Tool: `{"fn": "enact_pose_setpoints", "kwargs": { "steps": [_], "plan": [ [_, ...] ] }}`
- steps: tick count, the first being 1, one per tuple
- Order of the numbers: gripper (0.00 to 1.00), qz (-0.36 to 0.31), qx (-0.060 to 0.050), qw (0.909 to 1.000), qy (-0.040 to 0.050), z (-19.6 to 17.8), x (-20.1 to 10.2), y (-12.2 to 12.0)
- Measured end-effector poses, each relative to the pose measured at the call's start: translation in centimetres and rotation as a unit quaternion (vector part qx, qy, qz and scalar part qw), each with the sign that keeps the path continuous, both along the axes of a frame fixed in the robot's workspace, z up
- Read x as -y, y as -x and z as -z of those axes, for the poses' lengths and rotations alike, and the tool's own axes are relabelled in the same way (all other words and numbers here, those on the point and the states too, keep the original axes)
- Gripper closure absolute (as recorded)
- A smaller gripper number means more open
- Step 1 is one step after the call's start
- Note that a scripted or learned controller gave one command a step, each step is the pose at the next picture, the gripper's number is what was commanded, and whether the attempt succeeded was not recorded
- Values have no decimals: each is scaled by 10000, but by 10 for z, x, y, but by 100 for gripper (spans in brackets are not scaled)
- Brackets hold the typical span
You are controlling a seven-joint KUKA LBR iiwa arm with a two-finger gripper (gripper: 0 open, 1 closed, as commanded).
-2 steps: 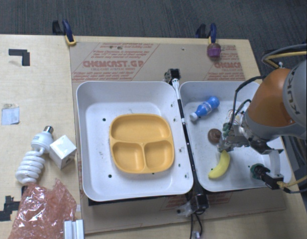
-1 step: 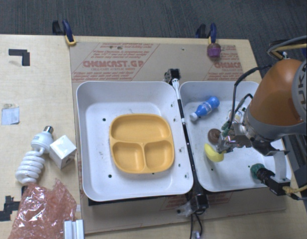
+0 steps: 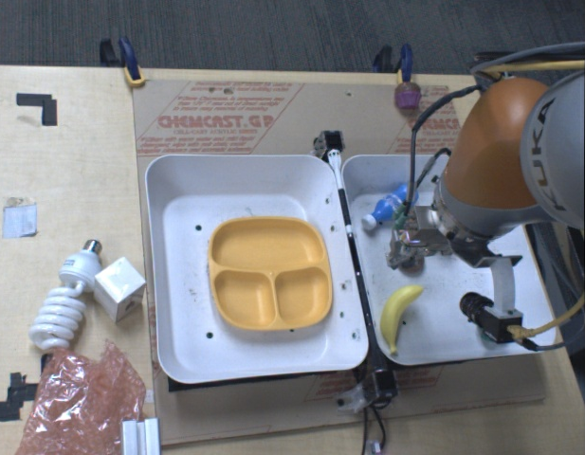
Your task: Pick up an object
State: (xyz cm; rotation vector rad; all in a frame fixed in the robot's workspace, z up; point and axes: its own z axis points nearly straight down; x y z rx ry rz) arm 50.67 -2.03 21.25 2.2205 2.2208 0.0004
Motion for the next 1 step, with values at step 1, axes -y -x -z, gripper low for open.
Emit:
{"fn": "enact_pose_setpoints", "kwargs": {
  "steps": [1],
  "plan": [
    [0,1,0,10000,0,0,0,0]
  ]
}}
